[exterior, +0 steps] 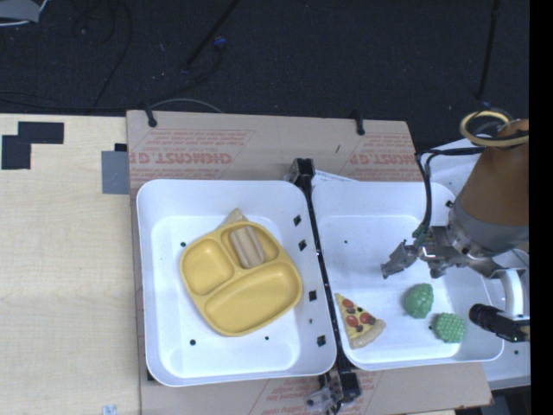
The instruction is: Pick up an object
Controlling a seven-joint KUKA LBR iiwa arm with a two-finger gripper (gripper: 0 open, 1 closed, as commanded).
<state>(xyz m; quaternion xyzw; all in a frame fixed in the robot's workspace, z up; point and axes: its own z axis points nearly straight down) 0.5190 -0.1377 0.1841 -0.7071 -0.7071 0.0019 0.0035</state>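
Green knobbly lump [418, 300] lying in right bin [371, 223], rounded.

We saw 2 bins side by side on the bench. In the left bin [164, 232] lay a divided tray [238, 284], turned at an angle, with a bread-like piece [248, 245] in its rear compartment. In the right bin [363, 232], a pizza slice [358, 319] lay near the front left corner, beside the divider. To its right sat 2 lumpy items: one [418, 300] nearer the middle, the other [448, 326] just beyond it toward the front right. The gripper [413, 259] hung over this bin, behind the first lump.
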